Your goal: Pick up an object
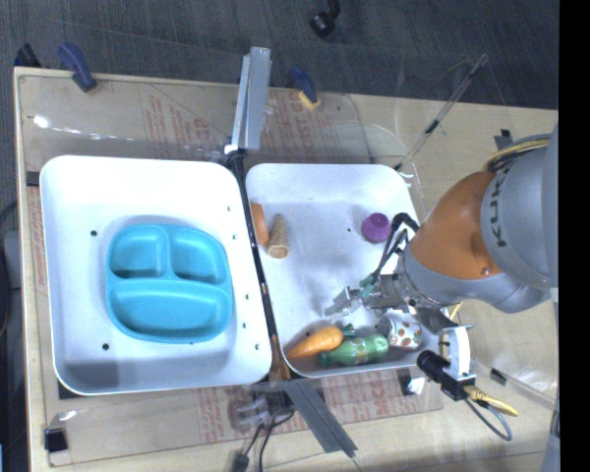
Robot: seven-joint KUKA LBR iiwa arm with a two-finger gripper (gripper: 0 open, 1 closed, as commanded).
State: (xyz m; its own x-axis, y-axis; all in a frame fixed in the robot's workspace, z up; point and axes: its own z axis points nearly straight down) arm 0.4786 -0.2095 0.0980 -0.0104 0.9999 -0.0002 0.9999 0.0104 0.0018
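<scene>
Blue divided tray (169,285) in left white bin (64,195), blue clamps (77,66) on bench edge
</scene>
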